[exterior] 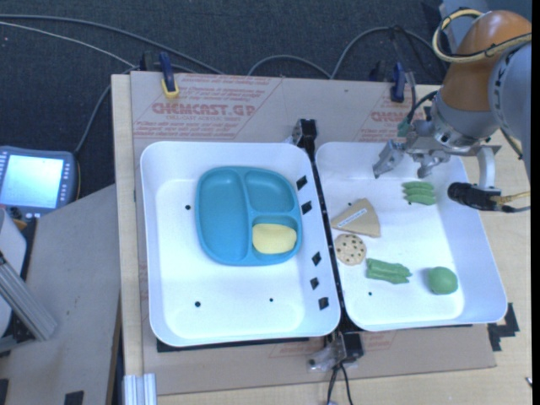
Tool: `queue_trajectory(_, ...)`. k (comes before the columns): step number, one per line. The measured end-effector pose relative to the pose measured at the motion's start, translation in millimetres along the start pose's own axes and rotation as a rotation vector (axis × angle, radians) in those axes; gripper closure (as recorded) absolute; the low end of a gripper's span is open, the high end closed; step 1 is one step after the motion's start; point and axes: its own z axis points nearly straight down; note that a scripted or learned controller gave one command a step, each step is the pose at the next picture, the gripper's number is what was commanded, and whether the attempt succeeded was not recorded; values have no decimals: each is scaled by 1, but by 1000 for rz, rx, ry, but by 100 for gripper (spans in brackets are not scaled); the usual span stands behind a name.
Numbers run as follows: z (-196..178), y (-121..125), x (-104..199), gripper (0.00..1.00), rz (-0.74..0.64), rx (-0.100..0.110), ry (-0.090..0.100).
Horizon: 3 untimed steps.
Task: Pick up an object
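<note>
Nothing lifted yet, by the look of things; every item lying flat in the bins. Nearest the camera in the right bin (472, 310): a green ball (442, 280) toward the right wall and a green pod (387, 270) just left of it, apart from each other. A little farther back, a round cookie (349, 249) near the divider, with a tan wedge (358, 218) just behind it, close to touching though hard to say for sure. Farther still, a second green piece (419, 193) near the right side, free and untouched. In the left bin (169, 294), a blue tray (228, 218) with a yellow lump (274, 238) resting in its near right compartment. At the far end of the right bin, the tool (407, 162) hanging above the white floor, fingers spread apart with nothing between them, just behind and left of that far green piece. Judged from this: approach stage only, no grasp made, the whole pick left to do. Likely target the far green piece, being nearest the tool, though not certain. Left to do: shift over a chosen item, descend, close, lift clear. Behind all this, bare brown bench (253, 99) with clamps at the back edge.
</note>
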Motion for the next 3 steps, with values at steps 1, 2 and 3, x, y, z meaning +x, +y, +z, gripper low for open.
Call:
queue_trajectory(1, 53, -1, 1, 0, 0, 0, 0)
queue_trajectory(2, 37, 2, 1, 100, 0, -8, -1)
queue_trajectory(3, -27, -2, 3, 100, 1, -13, -3)
